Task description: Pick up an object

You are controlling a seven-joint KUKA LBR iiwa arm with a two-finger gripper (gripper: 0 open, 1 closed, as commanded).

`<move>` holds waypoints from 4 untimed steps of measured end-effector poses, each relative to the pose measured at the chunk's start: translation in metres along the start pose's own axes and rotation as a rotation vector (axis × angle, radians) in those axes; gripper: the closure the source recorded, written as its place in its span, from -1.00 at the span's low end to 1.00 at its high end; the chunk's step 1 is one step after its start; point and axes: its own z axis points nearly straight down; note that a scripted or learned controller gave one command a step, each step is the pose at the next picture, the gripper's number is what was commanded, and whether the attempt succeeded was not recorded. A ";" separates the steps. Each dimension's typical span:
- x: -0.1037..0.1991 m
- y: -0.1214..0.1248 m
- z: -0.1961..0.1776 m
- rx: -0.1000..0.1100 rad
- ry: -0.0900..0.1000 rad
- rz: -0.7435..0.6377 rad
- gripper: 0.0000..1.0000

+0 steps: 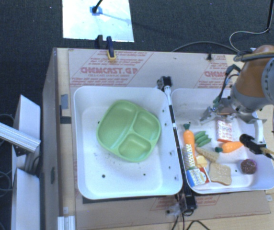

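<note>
The toy food lies in the right bin [270, 178], and any one piece of it can serve for the task. Near the divider stands a long orange carrot [188, 139] with green pea pods [202, 139] just beside it. A second, shorter carrot [231, 147] lies further right, below a small white and red packet [224, 128]. Toward the front edge there are a slice of bread [220, 174], a pale wedge like cheese [207, 154], a flat blue and red pack [197, 176], and a dark round piece [248, 166] that stands apart from the others.

The gripper [222, 110] hangs over the back part of the right bin, close above the packet. Whether its fingers are released or clenched I cannot tell, because the wrist hides them.

I judge that the step is the descent to a grasp. To do it well, the arm should choose a piece with free space around, like the short carrot or the dark round piece, and come down with the fingers across the narrow side. The flat packet is a poor choice. The left bin [84, 128] holds a green divided plate [129, 130].
</note>
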 end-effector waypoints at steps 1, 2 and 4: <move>0.069 0.033 0.000 -0.002 0.003 -0.002 -1.00; 0.031 -0.060 0.000 0.001 0.000 0.002 -1.00; 0.030 -0.058 -0.011 -0.006 -0.004 0.003 -1.00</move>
